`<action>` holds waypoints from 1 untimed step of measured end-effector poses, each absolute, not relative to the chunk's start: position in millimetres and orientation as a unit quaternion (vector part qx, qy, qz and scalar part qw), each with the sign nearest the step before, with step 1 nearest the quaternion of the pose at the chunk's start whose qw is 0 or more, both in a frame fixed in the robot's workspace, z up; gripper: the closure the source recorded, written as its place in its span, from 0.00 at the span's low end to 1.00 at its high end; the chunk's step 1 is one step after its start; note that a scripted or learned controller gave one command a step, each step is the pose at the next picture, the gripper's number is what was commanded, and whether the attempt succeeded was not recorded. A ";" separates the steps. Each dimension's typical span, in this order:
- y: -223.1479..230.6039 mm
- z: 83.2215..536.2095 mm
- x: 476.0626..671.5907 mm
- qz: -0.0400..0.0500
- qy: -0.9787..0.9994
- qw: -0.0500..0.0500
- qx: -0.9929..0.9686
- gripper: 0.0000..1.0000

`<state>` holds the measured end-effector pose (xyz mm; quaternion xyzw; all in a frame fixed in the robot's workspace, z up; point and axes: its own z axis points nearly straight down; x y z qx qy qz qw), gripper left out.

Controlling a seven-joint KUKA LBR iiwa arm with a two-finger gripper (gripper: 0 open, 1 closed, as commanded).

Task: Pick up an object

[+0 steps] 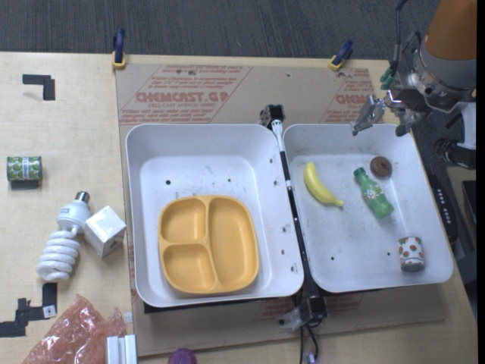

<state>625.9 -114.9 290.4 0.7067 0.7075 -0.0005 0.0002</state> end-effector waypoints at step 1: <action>-124.6 105.6 620.7 0.002 0.707 0.004 0.707 0.00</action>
